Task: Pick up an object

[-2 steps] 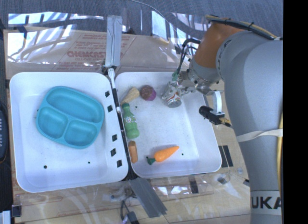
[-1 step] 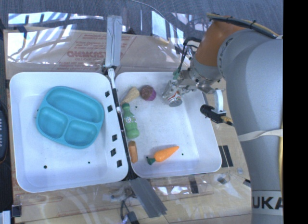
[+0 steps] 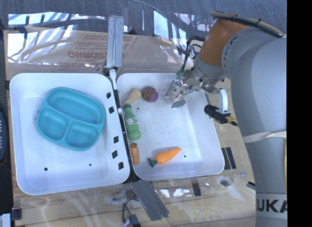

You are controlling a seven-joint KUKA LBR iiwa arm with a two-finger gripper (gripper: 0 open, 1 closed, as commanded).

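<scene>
Orange carrot (image 3: 165, 155) near right bin's (image 3: 207, 145) front edge; green bottle (image 3: 130, 122) along its left wall. Claw (image 3: 176, 94) near back edge; grip state unreadable.

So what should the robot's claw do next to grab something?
Probably slide left and down toward the purple ball. The claw sits at the right bin's upper part, nothing visibly between its fingers, and the ball looks nearest.

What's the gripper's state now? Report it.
Gripper: over the right bin, above the back edge; open or shut cannot be told.
</scene>
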